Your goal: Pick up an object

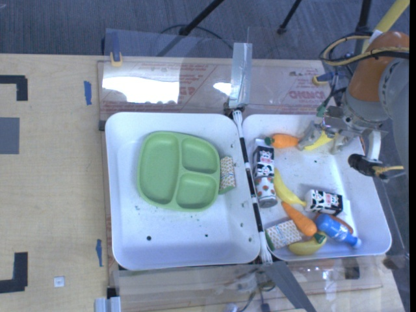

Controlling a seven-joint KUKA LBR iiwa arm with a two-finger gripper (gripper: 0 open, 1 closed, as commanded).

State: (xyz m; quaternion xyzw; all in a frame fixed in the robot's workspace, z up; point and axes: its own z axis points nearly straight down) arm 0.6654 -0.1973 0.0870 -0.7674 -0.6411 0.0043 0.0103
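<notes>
My gripper hangs over the back of the right bin, its fingers spread apart. A small yellow banana-like piece lies between the fingertips, and I cannot tell whether it is gripped or resting on the bin floor. An orange carrot lies just left of the gripper. Further forward are a cow-print carton, a can, a banana, a cow-print box, a second carrot and a blue bottle.
The left bin holds a green divided plate with a small patterned packet at its right edge. A patterned block and another banana sit at the right bin's front. A clear wall stands behind both bins.
</notes>
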